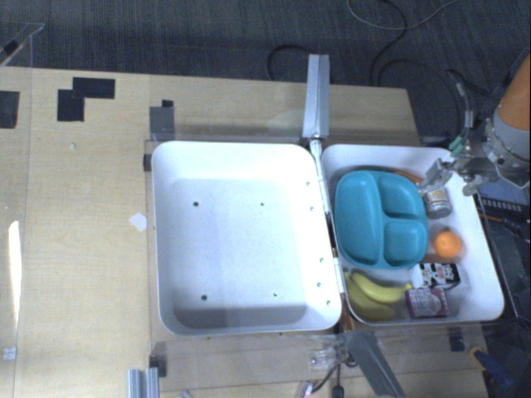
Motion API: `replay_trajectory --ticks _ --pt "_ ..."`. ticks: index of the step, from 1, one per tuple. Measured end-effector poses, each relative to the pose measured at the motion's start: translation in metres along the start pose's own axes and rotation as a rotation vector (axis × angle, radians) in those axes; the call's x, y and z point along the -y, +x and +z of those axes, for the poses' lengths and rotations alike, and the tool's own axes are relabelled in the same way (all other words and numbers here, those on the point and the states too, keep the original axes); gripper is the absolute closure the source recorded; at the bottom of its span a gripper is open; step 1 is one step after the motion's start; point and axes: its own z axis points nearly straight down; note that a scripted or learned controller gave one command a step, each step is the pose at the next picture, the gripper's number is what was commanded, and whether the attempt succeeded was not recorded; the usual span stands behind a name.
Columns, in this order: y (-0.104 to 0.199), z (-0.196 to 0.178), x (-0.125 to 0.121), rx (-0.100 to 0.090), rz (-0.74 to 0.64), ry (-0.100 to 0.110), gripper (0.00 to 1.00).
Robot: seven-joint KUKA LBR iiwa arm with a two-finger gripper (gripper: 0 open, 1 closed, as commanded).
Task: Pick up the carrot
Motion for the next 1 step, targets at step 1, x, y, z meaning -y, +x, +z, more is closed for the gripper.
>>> replay_trajectory --ticks 1 --pt "0.0012 -0.01 -0.0012 0.0 -0.005 -0.002 1.0"
